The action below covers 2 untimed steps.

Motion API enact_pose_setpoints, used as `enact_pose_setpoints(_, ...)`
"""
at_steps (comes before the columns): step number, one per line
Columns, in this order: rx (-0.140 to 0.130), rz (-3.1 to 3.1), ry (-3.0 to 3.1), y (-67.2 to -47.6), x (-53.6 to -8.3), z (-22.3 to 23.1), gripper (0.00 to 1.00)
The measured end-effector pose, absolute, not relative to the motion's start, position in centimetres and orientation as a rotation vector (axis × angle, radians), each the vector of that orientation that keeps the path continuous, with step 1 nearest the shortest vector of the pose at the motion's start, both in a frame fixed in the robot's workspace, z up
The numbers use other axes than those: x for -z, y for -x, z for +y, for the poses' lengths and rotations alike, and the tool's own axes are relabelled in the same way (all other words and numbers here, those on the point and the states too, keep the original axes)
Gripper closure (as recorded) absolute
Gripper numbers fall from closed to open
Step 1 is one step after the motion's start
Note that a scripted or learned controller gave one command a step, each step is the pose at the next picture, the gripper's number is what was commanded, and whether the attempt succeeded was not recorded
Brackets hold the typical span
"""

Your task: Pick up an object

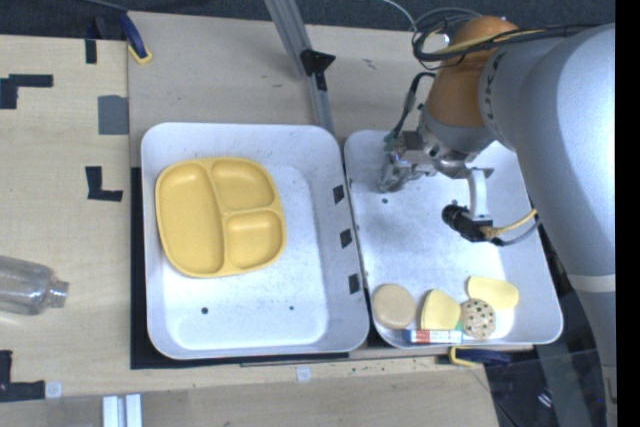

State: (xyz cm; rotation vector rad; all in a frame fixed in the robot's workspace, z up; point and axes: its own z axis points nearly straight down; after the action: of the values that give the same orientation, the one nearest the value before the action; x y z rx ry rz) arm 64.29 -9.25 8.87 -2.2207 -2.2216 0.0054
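Gripper (392, 173) sits low over the far-left part of the right bin (420, 235), pointing down toward the bin floor, nothing visible between its tips; cannot tell how it is set, too small and blurred. Above it the orange band (462, 90) and the big grey arm (560, 135) fill the right side, with a black cable fitting (468, 220) hanging over the middle of the right bin. Pickable objects are all clustered along the near edge of the right bin, well apart from the gripper: a tan round bun-like piece (393, 305) at left, a pale yellow wedge (438, 310) just beside it, a chocolate-chip cookie (479, 318) to the right of that, a yellow chip-shaped piece (492, 293) just behind the cookie, and a thin red-and-white stick-like item (435, 336) lying flat along the near wall. Left bin (240, 315) holds a yellow divided plate (220, 215) with three compartments, toward its far-left. A clear plastic bottle (28, 285) lies on its side on the bench (60, 165) at far left. A grey metal pole (285, 10) slants across the far side
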Motion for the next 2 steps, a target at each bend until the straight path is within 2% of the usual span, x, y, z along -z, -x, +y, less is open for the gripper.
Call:
enact_pose_setpoints(1,0.012,-2.234,2.216,-67.8,-19.4,-0.9,1.0)
enact_pose_setpoints(2,-0.006,-2.221,2.219,-64.0,-18.8,-0.2,1.0)
